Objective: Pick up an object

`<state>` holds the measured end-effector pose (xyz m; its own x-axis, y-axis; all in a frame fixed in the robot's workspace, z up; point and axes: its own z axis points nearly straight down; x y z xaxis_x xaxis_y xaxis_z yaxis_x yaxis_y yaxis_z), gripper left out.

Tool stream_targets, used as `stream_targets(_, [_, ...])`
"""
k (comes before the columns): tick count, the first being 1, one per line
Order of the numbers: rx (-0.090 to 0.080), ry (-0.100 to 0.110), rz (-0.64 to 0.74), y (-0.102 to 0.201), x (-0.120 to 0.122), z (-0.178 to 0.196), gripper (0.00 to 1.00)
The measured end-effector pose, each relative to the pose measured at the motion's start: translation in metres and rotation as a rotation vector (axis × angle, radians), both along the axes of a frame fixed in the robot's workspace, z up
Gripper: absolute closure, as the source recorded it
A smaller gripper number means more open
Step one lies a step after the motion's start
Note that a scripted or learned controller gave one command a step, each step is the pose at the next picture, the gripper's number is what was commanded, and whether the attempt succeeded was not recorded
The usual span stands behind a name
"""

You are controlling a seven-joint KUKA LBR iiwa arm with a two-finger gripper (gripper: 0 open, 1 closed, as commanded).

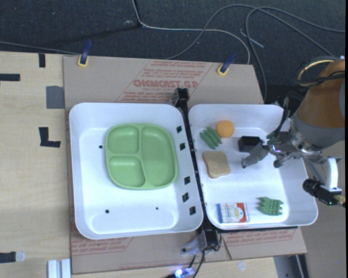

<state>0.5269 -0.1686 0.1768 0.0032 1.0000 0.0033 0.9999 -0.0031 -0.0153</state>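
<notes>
While the gripper (265,156) hangs spread and holding nothing over the right bin (290,210), nothing is picked yet: the black block (249,142) lies just beside its left finger, grasp and lift remain.

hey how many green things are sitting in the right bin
2. One green piece lies near the bin's upper left, just left of the orange ball. The other green piece lies near the lower right corner, right of the small carton. The arm may hide more.
</notes>
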Motion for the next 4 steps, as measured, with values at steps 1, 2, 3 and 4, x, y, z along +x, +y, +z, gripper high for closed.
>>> stream_targets(1, [-0.003, -0.013, 0.004, 0.000, 0.003, 0.007, 0.00])
stream_targets(2, [-0.003, -0.011, 0.004, 0.008, 0.008, -0.051, 0.00])
stream_targets(3, [-0.004, -0.015, 0.003, 0.008, 0.008, -0.092, 0.00])
stream_targets(4, [-0.004, -0.019, 0.005, 0.009, 0.010, -0.079, 1.00])
